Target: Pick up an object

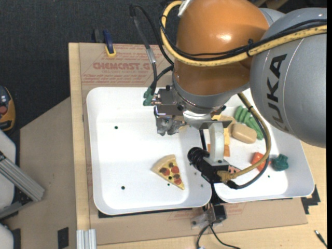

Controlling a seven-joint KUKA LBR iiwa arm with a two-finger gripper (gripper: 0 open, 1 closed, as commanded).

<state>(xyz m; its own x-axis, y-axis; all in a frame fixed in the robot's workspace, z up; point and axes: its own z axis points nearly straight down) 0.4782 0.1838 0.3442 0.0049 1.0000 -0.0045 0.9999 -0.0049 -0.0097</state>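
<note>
The arm (249, 61) looms over a pizza slice (170, 170) lying in the left bin (104, 139).

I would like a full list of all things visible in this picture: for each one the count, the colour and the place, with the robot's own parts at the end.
Bins: two, white, side by side on the bench.
Pizza slice toy: one, tan with red and dark dots, left bin, near its front right part.
Green toy: one, green, right bin, far side.
Beige block: one, beige, right bin, beside the green toy.
Orange piece: one, orange-red, right bin.
Dark green piece: one, dark green, right bin, right of the orange piece.
Board: one, brown with red print, under the bins.
Clamp: one, blue and yellow, board's far edge.
Arm: one, grey with orange band.
Gripper: one, dark metal, over the left bin.
</note>
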